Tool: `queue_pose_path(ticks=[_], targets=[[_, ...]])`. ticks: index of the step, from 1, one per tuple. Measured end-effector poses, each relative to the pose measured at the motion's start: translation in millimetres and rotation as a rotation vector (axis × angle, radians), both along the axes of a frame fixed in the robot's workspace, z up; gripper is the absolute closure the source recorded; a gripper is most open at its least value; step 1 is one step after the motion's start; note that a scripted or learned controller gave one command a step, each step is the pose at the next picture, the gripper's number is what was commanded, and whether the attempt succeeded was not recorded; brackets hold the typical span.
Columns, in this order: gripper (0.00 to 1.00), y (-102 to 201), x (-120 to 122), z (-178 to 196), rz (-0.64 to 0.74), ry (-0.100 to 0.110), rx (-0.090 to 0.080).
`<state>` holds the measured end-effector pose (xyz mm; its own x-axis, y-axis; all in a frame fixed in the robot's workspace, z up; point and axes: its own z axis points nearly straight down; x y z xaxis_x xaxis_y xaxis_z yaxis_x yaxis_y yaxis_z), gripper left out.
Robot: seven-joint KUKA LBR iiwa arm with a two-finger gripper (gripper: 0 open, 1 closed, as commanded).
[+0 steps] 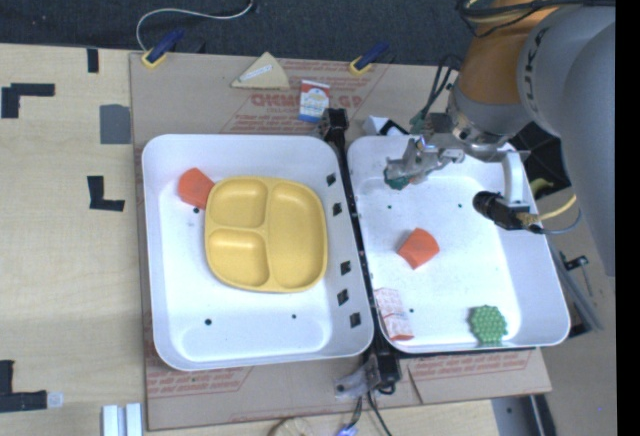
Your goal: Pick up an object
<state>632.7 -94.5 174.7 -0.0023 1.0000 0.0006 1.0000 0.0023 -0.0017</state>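
Starting at the left, we see the left bin (160, 224) holding a yellow divided plate (266, 232) near its middle, with an orange block (195, 187) just beside the plate's upper left edge. Past the divider, the right bin (540, 309) carries the likeliest targets: an orange wedge (419, 248) near its centre, a small printed packet (391, 312) against the lower left wall, and a green knobbly ball (487, 323) in the lower right corner. All three lie well apart from one another.

The end effector (408, 167) hangs over the upper left part of the right bin, above and a little left of the orange wedge. We cannot tell whether it is spread or closed, and we see nothing held in it. The arm (510, 64) reaches in from the right.

We judge the pick has not yet been made. The main risk is position: from here a straight descent would land on bare bin floor, short of the wedge, and close on nothing. If it shifts toward the wedge, the sloped faces could let it squirt out of a squeeze. A drop near the left wall could also catch the divider between the bins. The flat packet would be hard to get under.
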Motion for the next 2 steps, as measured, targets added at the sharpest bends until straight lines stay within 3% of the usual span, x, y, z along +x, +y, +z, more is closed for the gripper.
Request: queue_pose_path(ticks=[1, 2], targets=[[1.00, 68.9, 12.8, 9.4, 0.001, -0.001, 0.001], [1.00, 57.8, 5.7, 9.4, -0.001, 0.000, -0.001]])
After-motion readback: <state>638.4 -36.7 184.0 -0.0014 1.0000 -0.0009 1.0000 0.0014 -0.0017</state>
